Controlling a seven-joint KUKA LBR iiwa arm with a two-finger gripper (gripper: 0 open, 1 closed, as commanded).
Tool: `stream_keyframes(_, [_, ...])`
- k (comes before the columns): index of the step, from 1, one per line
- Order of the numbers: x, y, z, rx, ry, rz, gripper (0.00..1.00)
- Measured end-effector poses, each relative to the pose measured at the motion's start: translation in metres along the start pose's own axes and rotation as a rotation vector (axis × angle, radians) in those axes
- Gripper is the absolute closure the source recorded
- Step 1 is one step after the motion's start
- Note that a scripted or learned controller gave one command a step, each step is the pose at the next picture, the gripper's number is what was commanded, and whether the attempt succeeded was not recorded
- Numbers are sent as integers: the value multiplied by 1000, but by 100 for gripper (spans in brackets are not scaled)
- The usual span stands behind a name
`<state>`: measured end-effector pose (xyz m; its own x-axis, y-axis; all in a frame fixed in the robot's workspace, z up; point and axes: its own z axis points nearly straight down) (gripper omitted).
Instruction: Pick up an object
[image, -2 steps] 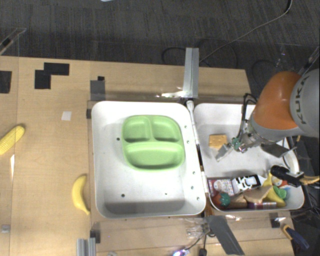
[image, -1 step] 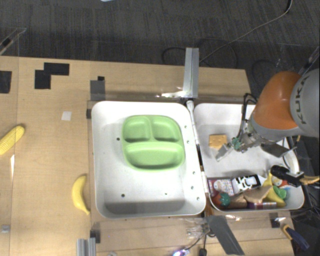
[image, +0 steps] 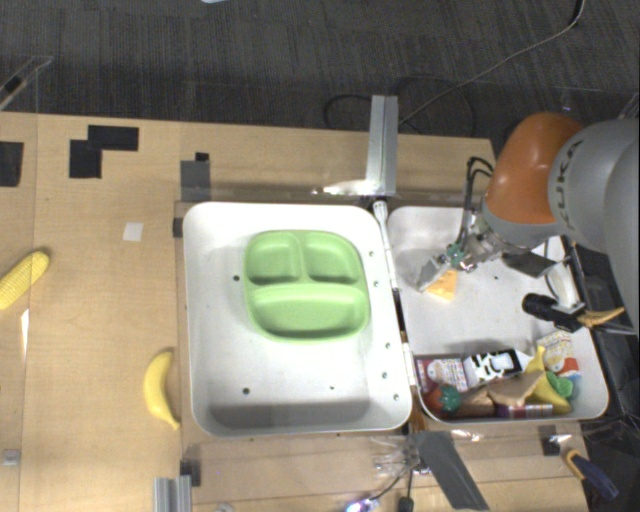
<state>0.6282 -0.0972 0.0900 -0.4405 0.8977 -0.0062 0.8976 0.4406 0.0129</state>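
1. Wooden tabletop (image: 100, 330) carries two white bins; the left bin (image: 205, 300) contains a green divided plate (image: 305, 282).
2. Gripper (image: 462, 254) sits low in the right bin (image: 480, 320), just beside an orange wedge (image: 443, 287); its opening cannot be determined.
3. Risk, as judged: an off-centre approach pushes the wedge aside, causing a missed grasp.

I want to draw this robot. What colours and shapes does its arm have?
The arm is chunky and rounded, mostly pale grey, with a big shiny orange band like a ball near its wrist. Thin dark cables loop beside that band. Its pincer is small, dark and metallic.
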Motion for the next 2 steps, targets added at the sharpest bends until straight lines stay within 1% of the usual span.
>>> stream_keyframes(1, [0, 3, -13, -8, -1, -1, 100])
stream_keyframes(2, [28, 57, -97, 5, 2, 161, 100])
